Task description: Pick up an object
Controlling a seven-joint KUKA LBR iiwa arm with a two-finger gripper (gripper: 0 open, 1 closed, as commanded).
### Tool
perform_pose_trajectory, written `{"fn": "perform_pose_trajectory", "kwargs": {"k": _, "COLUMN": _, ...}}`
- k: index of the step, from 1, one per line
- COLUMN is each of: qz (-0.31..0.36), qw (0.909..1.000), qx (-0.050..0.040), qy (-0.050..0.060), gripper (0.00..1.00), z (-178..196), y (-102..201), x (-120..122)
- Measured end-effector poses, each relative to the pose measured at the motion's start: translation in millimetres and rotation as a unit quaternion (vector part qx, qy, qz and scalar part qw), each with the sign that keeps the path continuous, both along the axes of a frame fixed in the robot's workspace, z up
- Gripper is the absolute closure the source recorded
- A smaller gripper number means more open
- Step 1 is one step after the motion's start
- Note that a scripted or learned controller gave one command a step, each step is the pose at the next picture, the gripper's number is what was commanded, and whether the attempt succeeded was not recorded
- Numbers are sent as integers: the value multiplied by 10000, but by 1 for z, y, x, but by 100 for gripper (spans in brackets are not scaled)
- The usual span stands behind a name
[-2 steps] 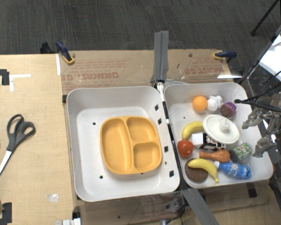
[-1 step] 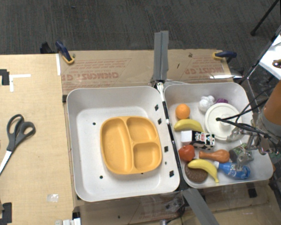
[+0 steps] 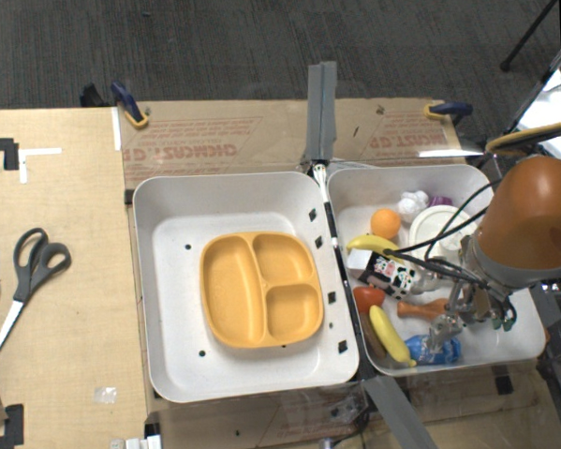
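Observation:
My gripper [image 3: 447, 328] hangs low in the right bin [image 3: 521, 345], near its front. Its tip is right over a blue object [image 3: 435, 351], and I cannot tell whether they touch. An orange-brown stick-shaped object [image 3: 418, 308] lies just left of the gripper. A yellow banana [image 3: 389, 336] lies near the bin's front left, with a red object [image 3: 367, 297] above it. Further back are an orange ball [image 3: 385, 223], a second yellow banana [image 3: 368, 243], a white bowl [image 3: 435, 228], a white fluffy object [image 3: 412, 203] and a purple object [image 3: 442, 201].
The left bin [image 3: 172, 300] holds a yellow divided plate [image 3: 261, 288]. A grey bar [image 3: 322, 113] runs back from between the bins. Scissors [image 3: 28, 270] lie on the bench at far left. The arm's orange band [image 3: 533, 215] covers the right bin's right side.

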State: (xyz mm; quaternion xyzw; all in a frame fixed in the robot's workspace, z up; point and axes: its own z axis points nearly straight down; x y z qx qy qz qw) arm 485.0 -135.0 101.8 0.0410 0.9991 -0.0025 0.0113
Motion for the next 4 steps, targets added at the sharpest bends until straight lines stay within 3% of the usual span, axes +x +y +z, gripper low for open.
{"fn": "perform_pose_trajectory", "kwargs": {"k": 1, "qz": -804, "qw": 9967, "qx": -14, "qy": 87, "gripper": 0, "z": -2, "y": 16, "x": 61}}
{"fn": "perform_pose_trajectory", "kwargs": {"k": 2, "qz": -1249, "qw": 9922, "qx": 35, "qy": 5, "gripper": 0, "z": -6, "y": 10, "x": -1}}
{"fn": "perform_pose_trajectory", "kwargs": {"k": 3, "qz": -1559, "qw": 9877, "qx": 40, "qy": 84, "gripper": 0, "z": 80, "y": -69, "x": 60}}
{"fn": "perform_pose_trajectory", "kwargs": {"k": 4, "qz": -1996, "qw": 9798, "qx": 47, "qy": 95, "gripper": 0, "z": -10, "y": -56, "x": 28}}
